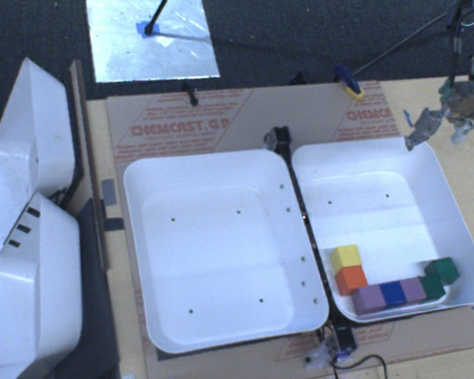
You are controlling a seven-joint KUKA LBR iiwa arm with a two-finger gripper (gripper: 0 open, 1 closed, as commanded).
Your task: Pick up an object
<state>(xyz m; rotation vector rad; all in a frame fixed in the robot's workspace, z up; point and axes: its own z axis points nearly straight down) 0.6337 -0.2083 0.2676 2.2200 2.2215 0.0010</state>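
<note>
Blocks sit clustered in the near right corner of the right bin (440, 197): yellow block (345, 257) touching the orange block (352, 279) just below it, then a row along the near wall of purple block (368, 298), blue block (393, 293) and a lighter purple block (413, 290), ending in two green blocks (439, 276) at the corner, one partly behind the other. That counts seven blocks, though the green pair is hard to separate. They look like small rigid cubes, probably light, hard-faced, not fragile, maybe a bit slick; flat opposite faces are the place to pinch. The yellow one looks the easiest target since three of its sides are free; the row pieces are packed face to face and against the wall, so finger room there looks tight. The left bin (218, 245) is beside it, the two bins touching along a dark middle seam, both resting on a printed cardboard sheet (180, 127) over the tabletop (103, 156). Two bins, one arm. The pincer (436, 120) hangs past the far right rim of the right bin, well apart from the blocks, with nothing in it that I can make out; too blurred and small to tell whether it is spread or closed. Two more white tubs (37, 247) lean at the left, off the tabletop.
</note>
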